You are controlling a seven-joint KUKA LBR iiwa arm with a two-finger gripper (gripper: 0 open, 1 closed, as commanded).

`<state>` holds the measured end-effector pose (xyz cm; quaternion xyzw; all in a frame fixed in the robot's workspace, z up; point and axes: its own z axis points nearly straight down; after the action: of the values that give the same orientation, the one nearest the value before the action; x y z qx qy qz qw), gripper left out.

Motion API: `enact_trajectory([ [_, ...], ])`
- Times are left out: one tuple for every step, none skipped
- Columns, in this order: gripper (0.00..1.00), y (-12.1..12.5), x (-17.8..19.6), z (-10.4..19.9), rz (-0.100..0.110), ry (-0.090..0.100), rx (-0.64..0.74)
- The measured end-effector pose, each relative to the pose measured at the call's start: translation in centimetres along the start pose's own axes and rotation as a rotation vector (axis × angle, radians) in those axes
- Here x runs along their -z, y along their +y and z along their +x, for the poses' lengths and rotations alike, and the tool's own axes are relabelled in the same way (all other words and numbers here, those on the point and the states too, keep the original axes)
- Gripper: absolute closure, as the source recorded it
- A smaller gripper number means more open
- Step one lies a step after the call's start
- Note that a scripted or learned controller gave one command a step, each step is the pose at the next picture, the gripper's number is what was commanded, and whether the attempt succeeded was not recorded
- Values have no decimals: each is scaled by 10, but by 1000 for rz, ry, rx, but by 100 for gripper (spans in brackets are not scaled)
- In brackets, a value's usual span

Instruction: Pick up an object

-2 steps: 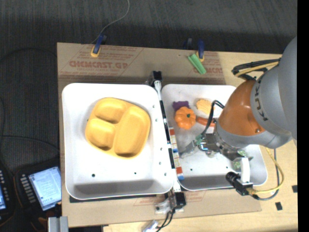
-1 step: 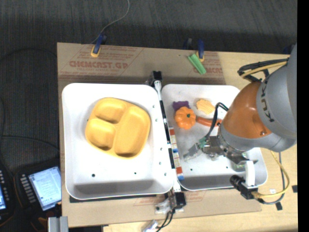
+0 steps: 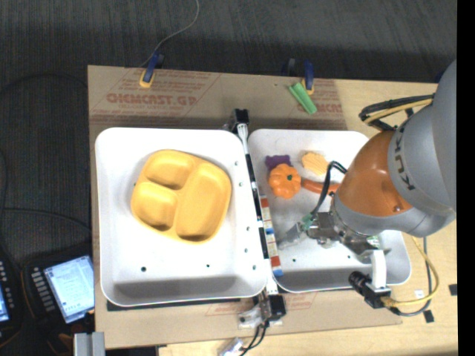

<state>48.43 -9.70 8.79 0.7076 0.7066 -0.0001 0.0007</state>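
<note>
In the right bin [image 3: 326,277] lie an orange toy pumpkin [image 3: 283,181], a small purple piece [image 3: 277,162] just behind it, a pale yellow-orange piece [image 3: 314,162] and an orange-red stick [image 3: 319,188] that runs under the arm. My gripper [image 3: 306,227] hangs low over the middle of the right bin, in front of the pumpkin and apart from it. The wrist with its orange band [image 3: 371,184] covers much of the bin's right half. The left bin [image 3: 119,273] holds a yellow three-part dish [image 3: 180,194].
A green marker [image 3: 303,97] lies on the cardboard sheet behind the right bin. Blue clamps [image 3: 152,69] hold the sheet's far edge. A cable bundle [image 3: 393,299] sits at the front right corner. A small lit screen [image 3: 67,288] stands at the lower left.
</note>
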Motion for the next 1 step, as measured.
enact_trajectory([
  [100, 3, 11, 0, -8, -2, 0],
])
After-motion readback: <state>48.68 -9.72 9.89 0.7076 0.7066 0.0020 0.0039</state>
